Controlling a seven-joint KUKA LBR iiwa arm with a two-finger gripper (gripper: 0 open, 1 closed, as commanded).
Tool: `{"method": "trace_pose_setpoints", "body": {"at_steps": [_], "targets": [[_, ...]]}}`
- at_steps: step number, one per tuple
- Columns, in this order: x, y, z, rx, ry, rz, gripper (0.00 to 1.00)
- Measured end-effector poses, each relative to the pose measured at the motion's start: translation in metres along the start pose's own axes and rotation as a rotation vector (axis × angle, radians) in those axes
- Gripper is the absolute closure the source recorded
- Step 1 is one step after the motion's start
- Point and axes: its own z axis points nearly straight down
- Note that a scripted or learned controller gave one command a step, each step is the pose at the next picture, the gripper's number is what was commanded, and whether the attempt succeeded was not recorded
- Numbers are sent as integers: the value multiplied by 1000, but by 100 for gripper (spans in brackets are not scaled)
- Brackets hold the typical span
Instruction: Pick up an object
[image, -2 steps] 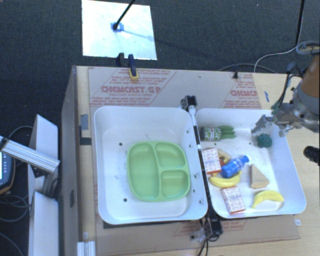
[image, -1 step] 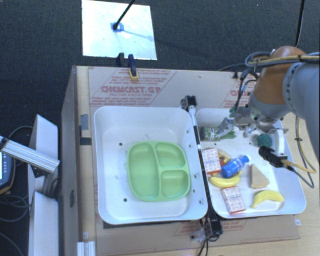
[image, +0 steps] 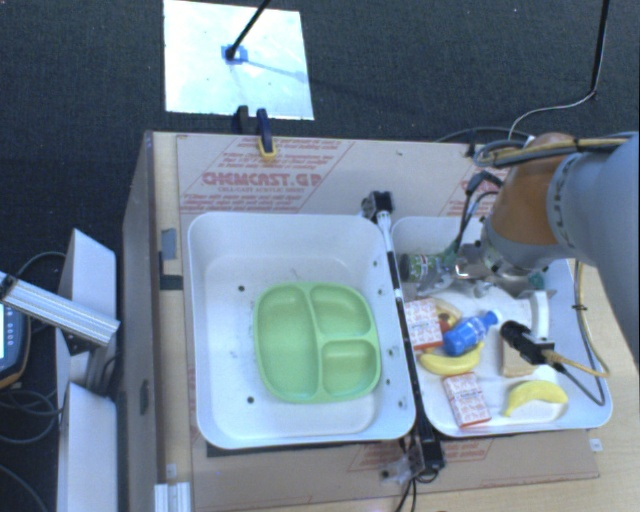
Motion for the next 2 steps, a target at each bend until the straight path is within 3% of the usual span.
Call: {"method": "trace_pose_setpoints", "body": {"at_steps": [2], "targets": [[-2,-59,-1,-8,-3,1,0]]}}
